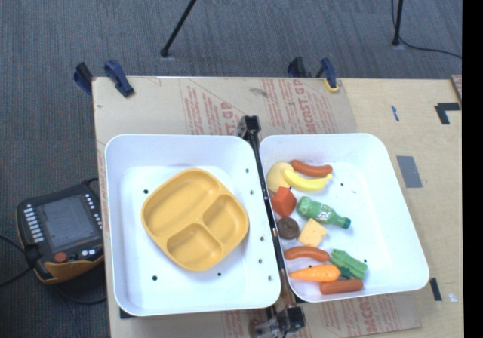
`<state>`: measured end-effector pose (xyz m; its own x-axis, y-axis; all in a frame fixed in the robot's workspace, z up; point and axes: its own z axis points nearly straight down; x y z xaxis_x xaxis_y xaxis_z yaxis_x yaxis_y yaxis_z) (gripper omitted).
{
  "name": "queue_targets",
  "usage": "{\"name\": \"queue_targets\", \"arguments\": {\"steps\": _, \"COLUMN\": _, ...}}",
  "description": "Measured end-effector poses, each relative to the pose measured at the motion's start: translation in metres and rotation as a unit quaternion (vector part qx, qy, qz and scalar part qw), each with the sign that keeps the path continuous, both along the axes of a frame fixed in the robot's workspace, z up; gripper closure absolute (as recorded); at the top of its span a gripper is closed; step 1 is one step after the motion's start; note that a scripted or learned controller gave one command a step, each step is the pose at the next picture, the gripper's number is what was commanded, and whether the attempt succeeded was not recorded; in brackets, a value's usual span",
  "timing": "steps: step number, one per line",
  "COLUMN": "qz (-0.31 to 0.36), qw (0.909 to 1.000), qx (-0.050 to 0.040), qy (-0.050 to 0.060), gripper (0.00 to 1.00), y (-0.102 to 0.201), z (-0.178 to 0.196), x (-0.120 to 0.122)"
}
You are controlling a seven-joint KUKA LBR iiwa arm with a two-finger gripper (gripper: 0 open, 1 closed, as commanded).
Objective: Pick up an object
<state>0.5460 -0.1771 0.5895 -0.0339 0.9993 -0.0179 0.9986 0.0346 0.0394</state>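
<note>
Small toy foods are lying clustered along the left side of the right bin (377,155): a banana (306,180) and a sausage (311,169) at the far end, a green bottle (323,213) and a cheese wedge (312,233) in the middle, and a carrot (315,274) beside a green vegetable (349,262) at the near end. They are looking like light, hard plastic pieces, smooth and likely slippery, so a rounded one would probably be slipping out of a pinch; the bottle, lying somewhat apart from its neighbours, would likely be easiest to take across its body. The left bin (124,178) is holding a yellow divided plate (195,219). Both bins are sitting on a cardboard-covered desk (204,102) clamped at its far edge, over grey carpet, with a control pendant (62,231) lying on the floor to the left. The tool's state I cannot tell.
</note>
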Motion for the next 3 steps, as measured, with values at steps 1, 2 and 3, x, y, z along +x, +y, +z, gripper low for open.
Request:
{"name": "queue_targets", "arguments": {"steps": 1, "qz": 0.003, "qw": 1.0000, "qx": -0.0012, "qy": -0.003, "gripper": 1.00, "y": 0.001, "z": 0.010, "x": 0.002}}
{"name": "queue_targets", "arguments": {"steps": 2, "qz": 0.006, "qw": 1.0000, "qx": -0.0023, "qy": -0.006, "gripper": 1.00, "y": 0.001, "z": 0.020, "x": 0.003}}
{"name": "queue_targets", "arguments": {"steps": 3, "qz": 0.009, "qw": 0.9999, "qx": -0.0034, "qy": -0.010, "gripper": 1.00, "y": 0.002, "z": 0.030, "x": 0.005}}
